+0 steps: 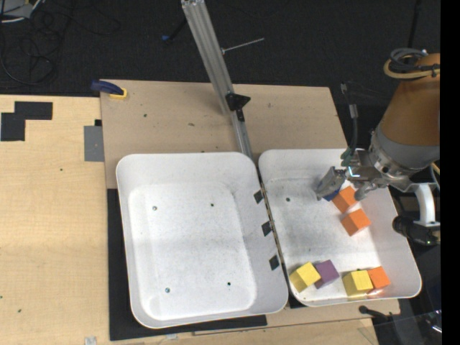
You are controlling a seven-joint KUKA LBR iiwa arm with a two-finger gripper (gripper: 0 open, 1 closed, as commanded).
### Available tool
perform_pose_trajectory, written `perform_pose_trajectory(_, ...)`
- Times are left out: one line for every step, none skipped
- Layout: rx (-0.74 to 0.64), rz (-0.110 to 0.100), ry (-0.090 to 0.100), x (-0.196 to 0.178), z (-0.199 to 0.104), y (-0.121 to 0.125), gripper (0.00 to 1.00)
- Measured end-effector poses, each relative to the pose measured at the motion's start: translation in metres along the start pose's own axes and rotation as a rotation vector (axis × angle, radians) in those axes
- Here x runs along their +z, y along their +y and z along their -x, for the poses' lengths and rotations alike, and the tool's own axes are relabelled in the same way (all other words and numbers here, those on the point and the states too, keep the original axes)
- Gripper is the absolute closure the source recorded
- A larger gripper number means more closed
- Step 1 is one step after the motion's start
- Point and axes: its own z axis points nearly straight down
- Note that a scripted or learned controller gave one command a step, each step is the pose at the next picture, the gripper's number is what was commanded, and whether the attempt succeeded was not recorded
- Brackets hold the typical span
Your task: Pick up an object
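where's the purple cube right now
The purple cube lies in the right bin, near its front edge, touching a yellow cube on its left, with another yellow cube further right.

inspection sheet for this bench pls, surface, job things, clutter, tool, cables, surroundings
surface: wooden bench bearing left bin and right bin, side by side.
job's things: in the right bin, two orange blocks near the tool; along its near edge, yellow block, purple block, second yellow block, third orange block.
clutter: blue-and-yellow clamp at the bench's far left corner.
grippers: tool low over the upper orange block; grip unclear.
cables: dark wires far left.
surroundings: slanted metal bar behind the bins.
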Motion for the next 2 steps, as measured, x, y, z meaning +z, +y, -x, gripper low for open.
perform_pose_trajectory(0.004, 0.005, -0.001, -0.002, 0.002, 0.001, 0.00)
perform_pose_trajectory(0.003, -0.001, 0.000, 0.048, -0.004, 0.008, 0.00)
